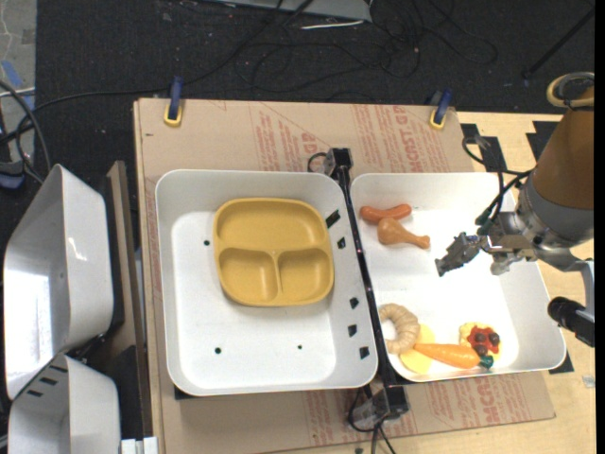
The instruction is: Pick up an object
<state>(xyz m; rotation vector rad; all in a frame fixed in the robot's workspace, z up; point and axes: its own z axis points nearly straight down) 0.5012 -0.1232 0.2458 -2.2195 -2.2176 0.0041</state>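
My gripper (459,253) hangs over the middle of the right bin (529,301), reaching in from the right. Nothing shows between its dark fingers. Up and to its left lie a toy chicken drumstick (402,236) and an orange sausage (385,213). Along the bin's near edge rest a pale shrimp-like piece (398,324), an orange carrot (446,354) on a yellow slice, and a small pizza-like piece with red dots (480,337).
The left bin (189,348) holds a yellow divided plate (273,252). Black clips line the divider between the two bins (357,253). White tubs stand off the bench at the far left (52,253). Cables run across the dark floor behind.
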